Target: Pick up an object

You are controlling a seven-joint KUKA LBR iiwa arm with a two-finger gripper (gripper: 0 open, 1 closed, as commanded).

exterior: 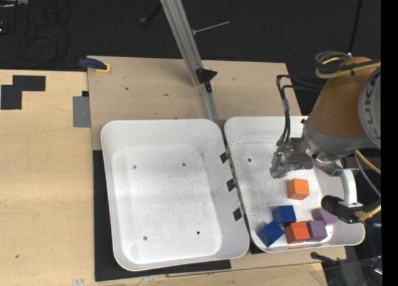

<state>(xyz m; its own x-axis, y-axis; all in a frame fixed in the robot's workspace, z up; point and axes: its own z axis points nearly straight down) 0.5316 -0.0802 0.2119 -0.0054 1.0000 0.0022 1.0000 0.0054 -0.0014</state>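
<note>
Down in the right bin (261, 138), the gripper (283, 165) hangs low over the white floor, about midway along the bin's length and nearer its right-hand side than the divider between the two bins. The grey arm (339, 117) with its orange band comes in from the right edge of the bench (155, 92) and covers the bin's far right corner. Whether the fingers stand apart or together cannot be told from this slant; the metal tip is a small dark-grey cluster, and no object can be seen between its fingers.

Just beside the gripper, toward the bin's near edge, an orange block (298, 188) lies alone on the floor of the bin, a little apart from the gripper tip. Further toward the near edge, a group of blocks is gathered against the rim: a blue block (285, 214), a second blue block (271, 232) at the near-left of the group, a second orange block (298, 232) next to it, and a purple block (318, 229) touching that orange one on its right. Another purple block (324, 216) lies at the bin's near right corner, partly behind a black cable fitting.

The left bin (124, 135) lies alongside, sharing a border marked by small black clips. A slanted aluminium rail (182, 33) rises from the bench's far edge above the join between the two bins.
</note>
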